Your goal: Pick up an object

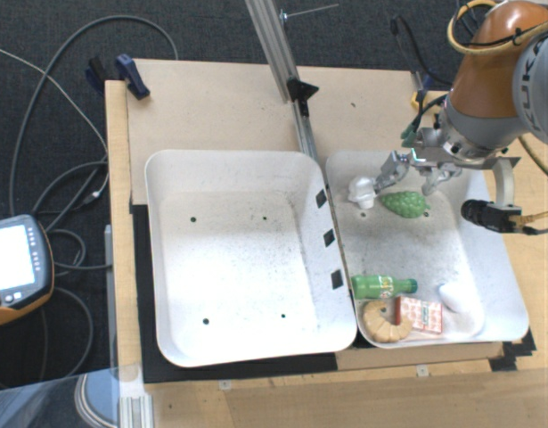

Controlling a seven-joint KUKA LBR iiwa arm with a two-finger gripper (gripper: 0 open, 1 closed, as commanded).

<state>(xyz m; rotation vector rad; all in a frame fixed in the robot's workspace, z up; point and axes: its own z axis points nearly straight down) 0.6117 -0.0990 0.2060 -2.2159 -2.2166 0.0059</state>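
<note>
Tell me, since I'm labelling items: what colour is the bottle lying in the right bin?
Green, seen in the camera view: the bottle.

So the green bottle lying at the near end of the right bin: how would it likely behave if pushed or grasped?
The green bottle lies on its side, so a sideways nudge would probably roll it. It looks small and probably light. The round body looks smooth, so it might slip from a pinch. The donut sits just beside it and could get bumped.

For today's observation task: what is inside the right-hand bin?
The right-hand bin holds a small white object, a green knobbly object, a green bottle, a round pastry, a red packet and a white lump. The pincer and arm cover part of its far end.
</note>
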